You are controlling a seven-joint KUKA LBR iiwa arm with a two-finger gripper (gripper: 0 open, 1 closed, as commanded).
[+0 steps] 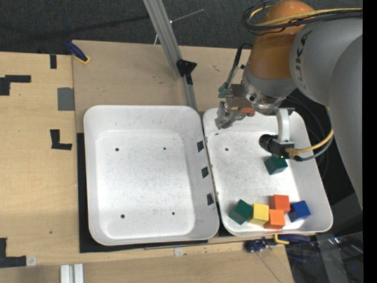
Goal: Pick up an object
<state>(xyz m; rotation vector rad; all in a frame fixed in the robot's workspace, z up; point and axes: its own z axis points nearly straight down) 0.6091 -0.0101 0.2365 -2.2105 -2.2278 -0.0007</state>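
My gripper [225, 118] hangs over the far left corner of the right bin [242, 168], pointing down near the bin's rim. Nothing shows beneath it but bare bin floor. A dark green block [275, 165] lies alone at mid right of that bin, well to the right of the gripper and nearer the camera. Along the bin's near edge sits a cluster: a green block [240, 211], a yellow block [260, 212], two orange blocks [280, 202] [276, 218] and a blue block [299, 210].
The left bin [89, 128] stands beside the right one, their rims touching. A slanted metal pole [171, 40] rises behind the bins, just left of the gripper. The grey arm and its orange band [277, 34] overhang the right bin's far side.
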